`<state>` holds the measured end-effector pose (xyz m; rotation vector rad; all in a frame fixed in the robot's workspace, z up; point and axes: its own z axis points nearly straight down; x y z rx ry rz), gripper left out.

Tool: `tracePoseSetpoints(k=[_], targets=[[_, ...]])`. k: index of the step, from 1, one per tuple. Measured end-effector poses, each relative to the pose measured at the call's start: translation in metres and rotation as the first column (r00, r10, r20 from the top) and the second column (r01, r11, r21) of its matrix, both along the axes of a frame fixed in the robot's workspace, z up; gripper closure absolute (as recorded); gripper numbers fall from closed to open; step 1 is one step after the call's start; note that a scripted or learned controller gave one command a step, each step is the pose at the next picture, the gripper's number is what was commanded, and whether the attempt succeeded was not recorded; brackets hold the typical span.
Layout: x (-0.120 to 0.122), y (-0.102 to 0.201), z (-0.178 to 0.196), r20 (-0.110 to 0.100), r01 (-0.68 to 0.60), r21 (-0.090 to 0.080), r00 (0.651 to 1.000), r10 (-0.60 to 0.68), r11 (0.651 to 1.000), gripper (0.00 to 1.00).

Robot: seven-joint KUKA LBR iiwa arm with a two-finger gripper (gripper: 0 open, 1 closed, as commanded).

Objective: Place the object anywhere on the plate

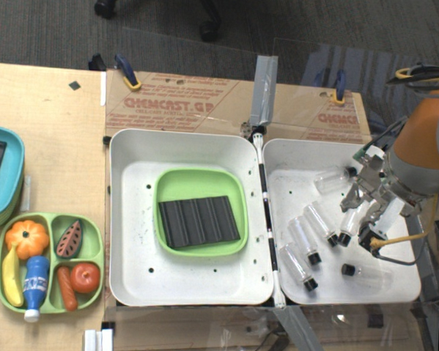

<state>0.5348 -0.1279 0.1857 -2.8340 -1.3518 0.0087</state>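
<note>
meanwhile, your gripper hangs over the vial bin

you see the gripper (364,215) low in the right bin (294,157), among clear vials (301,266) with black caps. whether its fingers are spread or pinched, you cannot tell. the green plate (168,183) sits in the left bin (127,262), carrying a dark ridged slab (199,221).

Clear black-capped vials (310,229) scattered, right bin (397,284); green plate (202,179), left bin (122,276)
</note>
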Motion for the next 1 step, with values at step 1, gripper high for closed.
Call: tracePoseSetpoints(k=[1], targets=[[0.0, -0.0001, 0.0001, 0.0, 0.001, 0.0, 1.0, -0.001, 1.0, 0.0]])
